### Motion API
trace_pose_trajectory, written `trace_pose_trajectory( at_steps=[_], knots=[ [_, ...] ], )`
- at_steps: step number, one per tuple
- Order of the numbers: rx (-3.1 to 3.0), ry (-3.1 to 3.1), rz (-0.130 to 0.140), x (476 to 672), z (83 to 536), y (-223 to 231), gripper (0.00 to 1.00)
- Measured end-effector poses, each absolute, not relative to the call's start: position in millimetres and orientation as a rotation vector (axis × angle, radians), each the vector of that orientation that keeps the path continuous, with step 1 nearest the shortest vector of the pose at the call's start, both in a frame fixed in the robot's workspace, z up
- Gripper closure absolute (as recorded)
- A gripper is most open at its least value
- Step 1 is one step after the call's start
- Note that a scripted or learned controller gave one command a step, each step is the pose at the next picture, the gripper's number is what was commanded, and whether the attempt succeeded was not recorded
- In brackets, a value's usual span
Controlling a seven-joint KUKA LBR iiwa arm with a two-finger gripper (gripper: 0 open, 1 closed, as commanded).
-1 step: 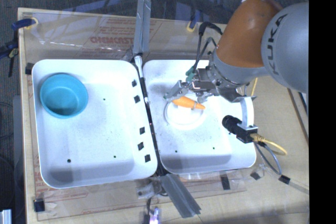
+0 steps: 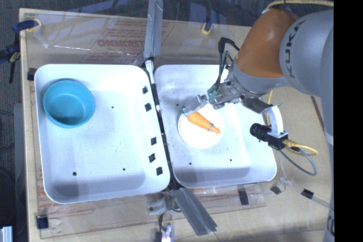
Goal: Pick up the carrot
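Orange carrot (image 2: 203,121) lies on a white plate (image 2: 195,137) mid right bin (image 2: 238,167); I've got the gripper (image 2: 205,100) just above it for the pick, finger state unreadable.

Glossy plastic bins (image 2: 96,178), matt blue bowl (image 2: 69,102), wood bench (image 2: 295,212).

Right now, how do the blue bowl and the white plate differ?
The blue bowl is deep with raised walls; the white plate is flat. The bowl sits in the left bin, the plate in the right bin. The plate carries the carrot, with the gripper just above it; nothing is seen in the bowl. Both are round.
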State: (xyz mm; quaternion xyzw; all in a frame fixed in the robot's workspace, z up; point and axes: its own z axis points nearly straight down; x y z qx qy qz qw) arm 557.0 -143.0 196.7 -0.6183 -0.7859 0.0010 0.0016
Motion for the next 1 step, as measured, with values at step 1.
trace_pose_trajectory(
  at_steps=[1],
  knots=[
    [-1.902, -2.517, -0.009, 576.5, 108.2, -173.3, 0.00]
  ],
)
